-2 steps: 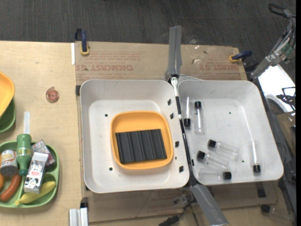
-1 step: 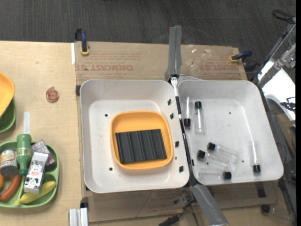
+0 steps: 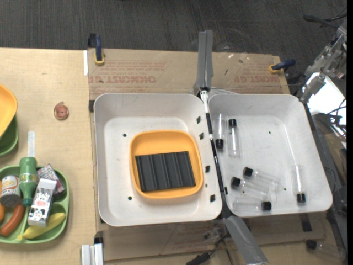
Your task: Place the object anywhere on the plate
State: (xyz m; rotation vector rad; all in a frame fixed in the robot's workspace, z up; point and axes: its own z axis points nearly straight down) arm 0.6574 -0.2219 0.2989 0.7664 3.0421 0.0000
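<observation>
An orange square plate (image 3: 165, 138) sits in the middle of the left white bin (image 3: 110, 148). A dark grey ribbed slab (image 3: 165, 170) lies flat on the plate, within its rim. In the right white bin (image 3: 287, 115) lie several clear tubes with black caps: two near the left wall (image 3: 234, 138), a cluster toward the front (image 3: 259, 176), and one at the right (image 3: 298, 184).
A green plate of toy food (image 3: 33, 206) and stacked bowls (image 3: 5, 120) stand on the wooden table at the left, with a small pink disc (image 3: 61, 111) nearby. Blue clamps (image 3: 95, 46) (image 3: 281, 66) hold the cardboard behind the bins. Cables and gear (image 3: 325, 76) crowd the right.
</observation>
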